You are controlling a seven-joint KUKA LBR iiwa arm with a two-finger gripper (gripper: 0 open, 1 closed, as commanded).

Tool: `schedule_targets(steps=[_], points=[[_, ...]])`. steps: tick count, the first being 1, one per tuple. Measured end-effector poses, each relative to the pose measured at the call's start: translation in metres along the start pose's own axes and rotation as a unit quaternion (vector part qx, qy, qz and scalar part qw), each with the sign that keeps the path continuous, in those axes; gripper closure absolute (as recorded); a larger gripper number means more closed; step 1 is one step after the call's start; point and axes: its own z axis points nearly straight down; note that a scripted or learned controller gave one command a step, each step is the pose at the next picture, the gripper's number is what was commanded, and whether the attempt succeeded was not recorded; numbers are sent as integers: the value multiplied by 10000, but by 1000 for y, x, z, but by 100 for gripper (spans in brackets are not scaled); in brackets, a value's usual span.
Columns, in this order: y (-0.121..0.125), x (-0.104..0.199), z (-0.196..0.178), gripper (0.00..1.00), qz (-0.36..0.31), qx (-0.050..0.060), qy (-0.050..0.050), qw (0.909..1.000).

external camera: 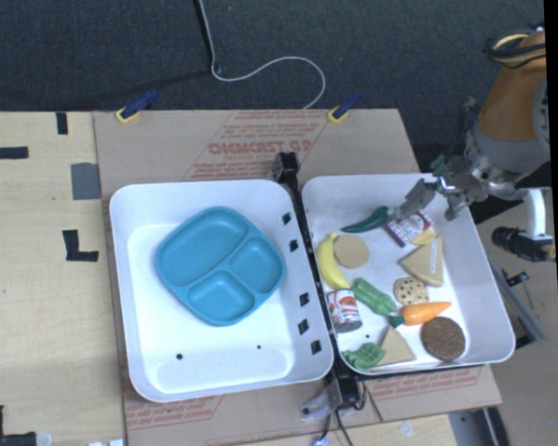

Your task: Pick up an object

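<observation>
Rig: KUKA arm is seen entering from the right, w/ its gripper hung over the upper right corner of the right bin.

Claw state: fingers are seen spread and released, nothing betw. them; one finger slants down-left toward the small packet, the other sits nearer the bin's right wall.

Why so held: judged to be an approach or pre-grasp pose, since the open fingers are angled down at the clutter and are not closed on anything.

Likely target: small packet w/ purple-red print, lying just below and left of the claw, just beside the lower fingertip; contact cannot be told.

Near the target: green chili pepper to its left, cheese wedge just below it. Tight spacing is judged a risk for a clean pinch.

Other candidates: banana, round tan biscuit, green pod, choc-chip cookie, carrot, brown round patty, small can w/ red label, leafy green piece. All are farther from the claw, toward the bin's middle and lower part.

Left bin: a blue divided plate is kept there, well apart from the claw; judged to be out of play for this pick.

Layout reason: food toys are heaped in one bin, prob. so any one can be picked.

Progress: nothing lifted yet.
</observation>
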Motion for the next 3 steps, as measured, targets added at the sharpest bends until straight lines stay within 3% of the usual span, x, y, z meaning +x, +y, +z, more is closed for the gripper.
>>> schedule_targets(steps=[1, 2, 3], points=[[-65, 69, 13, 0, -14, 32, 20, 10000], [-111, 121, -19, 0, -22, 9, 17, 10000], [-129, 161, -9, 0, -12, 20, 8, 10000]])
